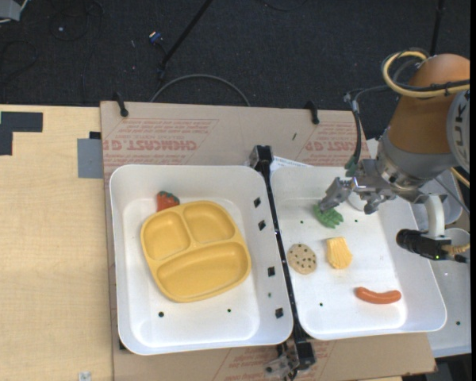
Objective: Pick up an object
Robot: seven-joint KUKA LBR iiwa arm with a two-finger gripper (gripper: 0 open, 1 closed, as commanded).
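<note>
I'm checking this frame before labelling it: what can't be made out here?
- Gripper, camera view: blurred over the green item; contact unclear.
- Green item: too small to identify.
- Red item: partly hidden behind the yellow tray.
- Arm: cut off by the right edge.

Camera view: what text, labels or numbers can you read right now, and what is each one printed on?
"CHEMCRZT. G.P" or close to it: red print, upside down and blurry, on the cardboard sheet behind the left bin, so the letters are uncertain.
A second red print on that cardboard behind the right bin: cut off by the arm, too partial to read.
Red print on the cardboard's front edge: too small to read.
</note>
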